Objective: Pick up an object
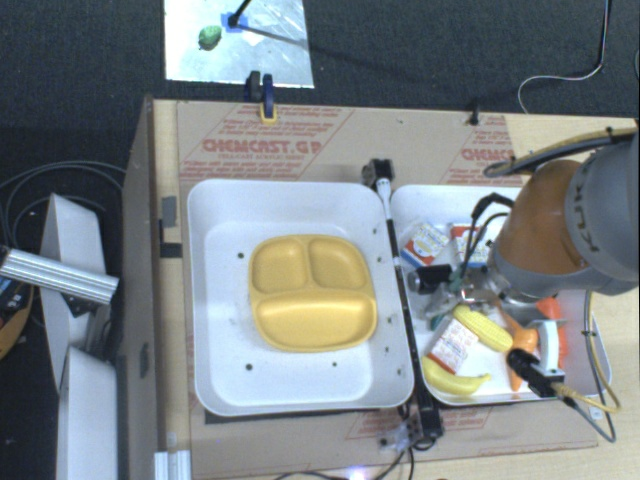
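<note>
The arm (560, 228) reaches into the right bin (420, 196) from the right edge, its orange band above the cluttered middle of that bin. The gripper (447, 286) sits low among the objects near the bin's left wall; whether it is released or clenched cannot be told, as wrist and clutter mask it.

Objects in the right bin: a banana (452, 380) lies at the near-left corner, its long axis running roughly parallel to the near edge, ends curving upward toward the bin's middle. A yellow corn-like piece (482, 329) lies just above it, long axis slanting from upper left to lower right. A small red-and-white packet (453, 345) lies between the two, touching both. An orange carrot-like item (520, 358) lies near the near-right part, partly under the arm. Printed packets (428, 240) lie toward the far-left corner.

The left bin (290, 298) carries a yellow three-compartment tray (311, 292) at its centre.

Both bins rest on a cardboard-covered bench (300, 143) printed with red lettering. Dark carpet (80, 68) surrounds it, with cables (60, 183) at left and a reflective sheet (240, 28) beyond the far edge.
</note>
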Controlling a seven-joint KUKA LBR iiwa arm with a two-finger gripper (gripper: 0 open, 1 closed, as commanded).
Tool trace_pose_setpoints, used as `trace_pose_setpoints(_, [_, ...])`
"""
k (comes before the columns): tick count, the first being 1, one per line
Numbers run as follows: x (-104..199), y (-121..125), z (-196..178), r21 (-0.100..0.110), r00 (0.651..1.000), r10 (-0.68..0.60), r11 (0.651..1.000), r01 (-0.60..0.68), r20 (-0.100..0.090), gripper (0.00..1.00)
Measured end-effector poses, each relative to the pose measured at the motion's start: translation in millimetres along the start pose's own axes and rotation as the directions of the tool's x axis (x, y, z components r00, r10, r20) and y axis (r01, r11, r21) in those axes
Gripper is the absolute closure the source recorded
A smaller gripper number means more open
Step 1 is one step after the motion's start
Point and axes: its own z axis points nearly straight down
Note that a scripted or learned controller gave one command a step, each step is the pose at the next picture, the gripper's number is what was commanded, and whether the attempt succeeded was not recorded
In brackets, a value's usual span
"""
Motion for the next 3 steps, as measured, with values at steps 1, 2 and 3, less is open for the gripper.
trace_pose_setpoints(1, [1,48,-1,-0.003,1.000,-0.002,1.000,0.002,0.001,0.00])
trace_pose_setpoints(2, [-11,-4,0,-0.001,1.000,0.000,1.000,0.000,0.001,0.00])
trace_pose_setpoints(3, [-11,-2,-11,-0.005,1.000,-0.001,1.000,0.001,0.001,1.00])
